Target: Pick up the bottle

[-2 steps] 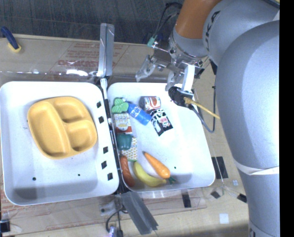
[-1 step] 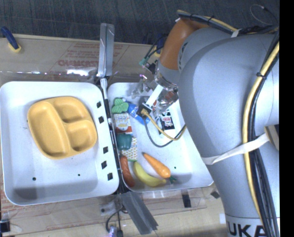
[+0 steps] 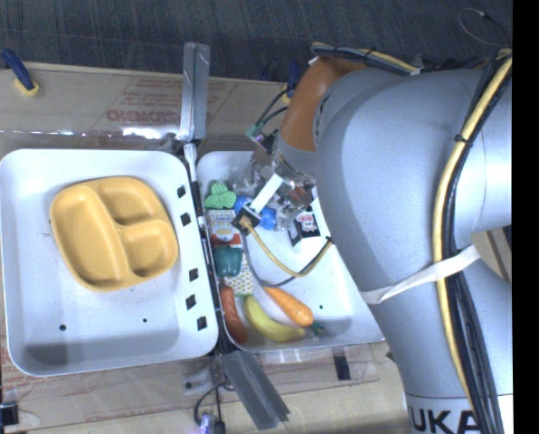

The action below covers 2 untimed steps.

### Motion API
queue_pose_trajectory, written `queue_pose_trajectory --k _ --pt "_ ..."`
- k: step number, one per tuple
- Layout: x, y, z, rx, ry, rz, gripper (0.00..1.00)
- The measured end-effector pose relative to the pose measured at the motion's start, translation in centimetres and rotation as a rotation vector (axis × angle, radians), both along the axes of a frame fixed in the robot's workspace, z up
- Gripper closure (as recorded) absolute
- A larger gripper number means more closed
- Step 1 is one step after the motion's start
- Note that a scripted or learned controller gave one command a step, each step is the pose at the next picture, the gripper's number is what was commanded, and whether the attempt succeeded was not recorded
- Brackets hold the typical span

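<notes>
Bottle lies flat in the right bin, pressed along its left wall, cap end toward the far side and label up. It sits in a row of toys that crowd that wall: a green piece just beyond it, a checked item just nearer, then a sausage, a banana and a carrot at the near end. Packed so tight against the wall, it probably leaves little room for a finger on its left side.

End effector hangs low over the far half of the same bin, just right of the bottle and near its cap end, with cables looping below it. Whether it is spread or closed I cannot tell; clutter and wiring hide that, and nothing is seen gripped.

Arm reaches in from the right, its bulky grey link covering the bin's right side, the orange band bent down toward the wrist.

Left bin holds a yellow tray.
</notes>
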<state>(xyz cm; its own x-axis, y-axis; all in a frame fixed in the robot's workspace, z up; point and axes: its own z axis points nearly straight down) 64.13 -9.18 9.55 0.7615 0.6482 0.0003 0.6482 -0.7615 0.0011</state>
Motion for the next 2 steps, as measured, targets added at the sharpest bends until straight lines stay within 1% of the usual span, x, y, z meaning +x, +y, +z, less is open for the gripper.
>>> queue_pose_trajectory --k 1,2 --pt "0.1 0.0 1.1 0.000 0.002 0.007 1.00" --pt "-3.8 2.1 16.6 0.003 0.004 -0.267 1.00"
